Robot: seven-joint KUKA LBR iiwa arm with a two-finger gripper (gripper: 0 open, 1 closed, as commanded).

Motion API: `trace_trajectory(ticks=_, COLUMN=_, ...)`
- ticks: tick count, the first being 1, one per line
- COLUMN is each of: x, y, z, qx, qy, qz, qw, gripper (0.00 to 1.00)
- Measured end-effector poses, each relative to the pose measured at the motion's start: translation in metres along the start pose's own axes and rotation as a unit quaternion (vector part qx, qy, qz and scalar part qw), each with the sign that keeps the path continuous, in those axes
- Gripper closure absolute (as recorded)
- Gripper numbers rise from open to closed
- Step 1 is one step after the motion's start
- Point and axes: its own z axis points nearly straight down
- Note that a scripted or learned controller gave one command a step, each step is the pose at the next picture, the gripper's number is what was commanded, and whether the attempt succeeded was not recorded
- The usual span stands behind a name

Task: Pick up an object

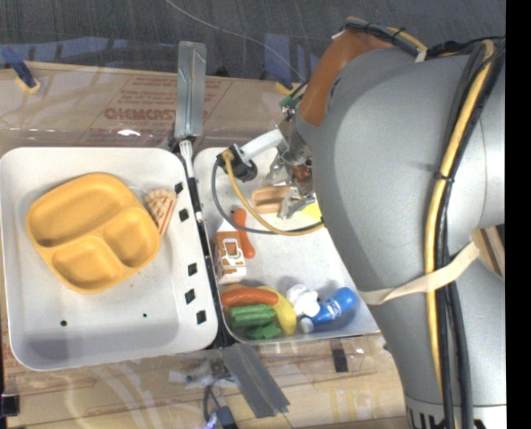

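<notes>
My gripper [290,189] is low in the back of the right bin [337,257], below the orange-banded wrist [324,79]. A tan, bun-like piece [267,197] lies right at its tip, touching or nearly so; whether it is gripped I cannot tell. A yellow item [307,211] peeks out just beneath the gripper. In front lie a small orange carrot [241,231] and an orange-and-white toy block [230,253]. Along the near edge sit a red sausage [246,295], a green vegetable [258,318], a yellow banana [287,312], a white item [301,300] and a blue bottle [337,307].
The left bin [33,329] holds a yellow divided plate [91,231] and a waffle cone [162,207] by the divider [194,239]. A black and yellow cable [219,186] loops off the wrist over the right bin. The arm's grey body [408,195] covers that bin's right side.
</notes>
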Motion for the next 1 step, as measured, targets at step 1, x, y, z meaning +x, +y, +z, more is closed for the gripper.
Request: trace_trajectory(ticks=1, x=-0.0445, y=-0.0811, z=-0.1229, qx=-0.001, qy=0.004, qz=-0.033, qw=0.9995, gripper=1.0)
